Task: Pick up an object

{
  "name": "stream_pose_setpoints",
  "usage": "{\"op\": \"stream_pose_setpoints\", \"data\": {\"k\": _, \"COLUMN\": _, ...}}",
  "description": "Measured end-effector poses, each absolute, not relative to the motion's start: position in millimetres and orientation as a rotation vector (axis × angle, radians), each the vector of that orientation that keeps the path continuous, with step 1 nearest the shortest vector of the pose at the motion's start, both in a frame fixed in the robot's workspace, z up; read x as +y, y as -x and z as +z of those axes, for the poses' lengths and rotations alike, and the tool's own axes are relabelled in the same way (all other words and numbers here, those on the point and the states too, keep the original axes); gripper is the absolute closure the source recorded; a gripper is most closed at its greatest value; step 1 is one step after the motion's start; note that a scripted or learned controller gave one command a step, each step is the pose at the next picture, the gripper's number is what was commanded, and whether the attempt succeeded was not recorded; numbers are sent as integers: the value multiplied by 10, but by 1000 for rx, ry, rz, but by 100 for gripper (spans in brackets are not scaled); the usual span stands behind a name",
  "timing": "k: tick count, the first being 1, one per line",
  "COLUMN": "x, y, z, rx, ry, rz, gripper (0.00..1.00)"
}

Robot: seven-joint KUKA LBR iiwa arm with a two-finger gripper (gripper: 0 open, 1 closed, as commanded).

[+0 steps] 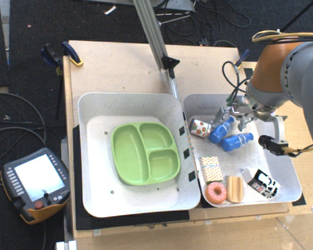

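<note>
On the floor at the far left lies my grey and orange teach pendant with its pale screen (34,184). On the bench, the left shallow white bin (94,113) holds a lime-green plastic divided plate with three compartments (145,152), lying flat near the bin's middle. A slanted grey metal pole (152,27) comes down from the top to the bench just behind the seam between the two bins.

The right shallow white bin (292,186) carries everything I could pick. At its back left lies a small white cup with red spots (200,128), tipped on its side. Just right of it are two blue plastic bottles: one (220,130) slanting up toward my wrist, the other (236,141) lying flatter beside it; they look to be touching. Nearer the front sit a pale checked waffle-like block (211,168), a pink-iced doughnut (216,192) and a tan bread roll (235,188), close together. A black and white packet (264,183) lies at the front right.

My gripper (235,114) hangs low over the back of this bin, right above the upper blue bottle. I cannot tell how it is set, nor whether it holds anything.
</note>
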State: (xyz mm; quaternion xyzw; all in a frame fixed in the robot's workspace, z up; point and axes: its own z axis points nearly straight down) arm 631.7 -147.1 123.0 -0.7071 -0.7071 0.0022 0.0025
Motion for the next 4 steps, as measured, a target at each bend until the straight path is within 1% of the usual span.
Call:
{"op": "stream_pose_setpoints", "data": {"k": 1, "x": -1472, "y": -6340, "z": 1376, "rx": -2224, "ry": 2222, "rz": -1, "gripper": 100}}
{"op": "stream_pose_setpoints", "data": {"k": 2, "x": -1498, "y": -6289, "z": 1988, "rx": -2225, "ry": 2226, "rz": -5, "gripper": 100}}
{"op": "stream_pose_setpoints", "data": {"k": 3, "x": -1498, "y": -6302, "z": 2370, "rx": -2227, "ry": 2223, "rz": -5, "gripper": 100}}
{"op": "stream_pose_setpoints", "data": {"k": 4, "x": -932, "y": -6185, "z": 2318, "rx": -2229, "ry": 2212, "rz": -1, "gripper": 100}}
